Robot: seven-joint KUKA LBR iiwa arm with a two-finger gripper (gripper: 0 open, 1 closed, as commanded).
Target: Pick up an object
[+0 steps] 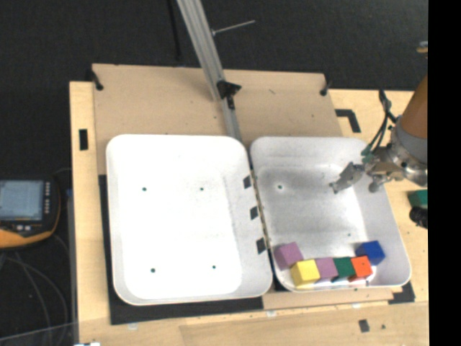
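1. My end effector (358,176) is hanging over the upper right part of the right bin (310,215), right of frame centre, reaching in from the right edge.
2. Its fingers are standing apart, one prong pointing left and down at about (344,179), nothing sitting between them.
3. Blocks are clustering along the lower edge of the right bin, lower right of frame: purple block (288,254), yellow block (305,272), a paler purple block (326,268), green block (343,267), orange block (361,267), blue block (371,251).
4. The blocks are sitting well apart from my end effector, below it.
5. The left bin (180,215) is lying beside the right one on the counter (86,193).
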